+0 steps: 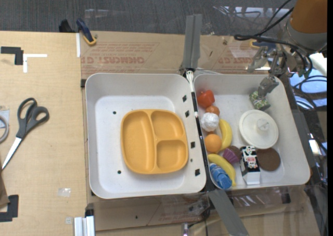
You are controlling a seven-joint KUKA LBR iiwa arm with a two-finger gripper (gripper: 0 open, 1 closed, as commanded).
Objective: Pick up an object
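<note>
My gripper (266,87) hangs over the back right corner of the right bin (296,126), below the orange band of the arm. Its tip is right at a small greenish-grey object (259,100) lying near the bin's back wall; I cannot tell whether it touches or grips it. The same bin holds a white round lid (258,127), a brown disc (269,159), a black-and-white carton (250,165), a banana (226,132), an orange (212,142), a white ball (210,121), a red tomato (206,97) and a blue item (221,179).
The left bin (99,126) holds a yellow divided plate (155,141). Scissors (26,120) lie on the wooden bench at far left. A grey divider bar (192,42) rises between the bins at the back. Cables (302,68) hang beside the wrist.
</note>
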